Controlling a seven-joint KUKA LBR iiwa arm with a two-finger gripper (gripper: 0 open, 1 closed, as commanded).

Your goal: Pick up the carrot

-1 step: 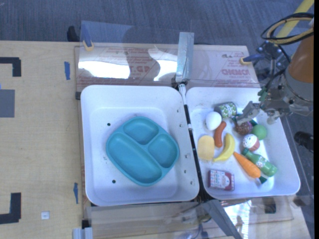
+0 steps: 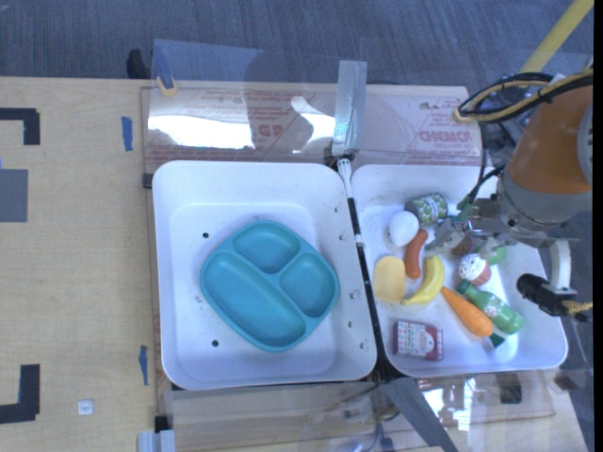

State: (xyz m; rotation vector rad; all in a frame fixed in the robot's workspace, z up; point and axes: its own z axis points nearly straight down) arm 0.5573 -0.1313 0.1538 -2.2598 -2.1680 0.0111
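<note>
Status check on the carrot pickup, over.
Pincer above right bin, no carrot in it. Carrot lies in bin, against green bottle and banana.

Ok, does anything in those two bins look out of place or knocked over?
Nothing looks spilled or broken. The toy food is simply jumbled in the right bin: the carrot lies slanted against the green bottle, beside the banana. The teal tray sits askew in the left bin.
</note>
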